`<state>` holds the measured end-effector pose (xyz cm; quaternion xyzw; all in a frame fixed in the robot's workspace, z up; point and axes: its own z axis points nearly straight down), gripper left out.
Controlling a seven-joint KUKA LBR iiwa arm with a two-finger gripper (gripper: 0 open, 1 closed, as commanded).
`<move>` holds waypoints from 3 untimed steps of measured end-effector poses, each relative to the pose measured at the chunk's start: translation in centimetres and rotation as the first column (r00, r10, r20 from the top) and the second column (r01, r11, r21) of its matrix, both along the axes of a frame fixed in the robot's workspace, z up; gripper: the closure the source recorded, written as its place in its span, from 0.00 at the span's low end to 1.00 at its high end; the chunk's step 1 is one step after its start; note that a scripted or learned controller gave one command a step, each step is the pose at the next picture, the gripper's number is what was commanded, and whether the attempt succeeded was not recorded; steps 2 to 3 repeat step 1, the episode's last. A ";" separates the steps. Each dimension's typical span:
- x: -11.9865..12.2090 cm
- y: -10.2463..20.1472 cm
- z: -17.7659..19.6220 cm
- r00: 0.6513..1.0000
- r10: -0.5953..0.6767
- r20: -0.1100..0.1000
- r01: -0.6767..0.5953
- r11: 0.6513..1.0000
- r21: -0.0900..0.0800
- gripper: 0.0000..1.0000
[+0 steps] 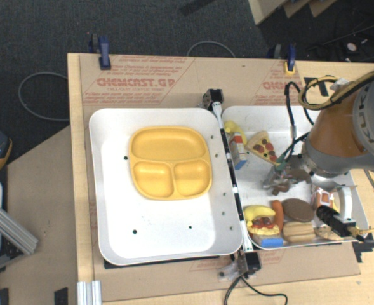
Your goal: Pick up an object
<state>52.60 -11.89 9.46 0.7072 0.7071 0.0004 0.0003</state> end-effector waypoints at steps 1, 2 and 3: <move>6.6 7.1 9.7 1.000 0.011 0.014 -0.011 1.000 0.001 1.00; 6.6 7.1 9.7 1.000 0.011 0.014 -0.011 1.000 0.001 1.00; 6.6 7.1 9.7 1.000 0.011 0.014 -0.011 1.000 0.001 1.00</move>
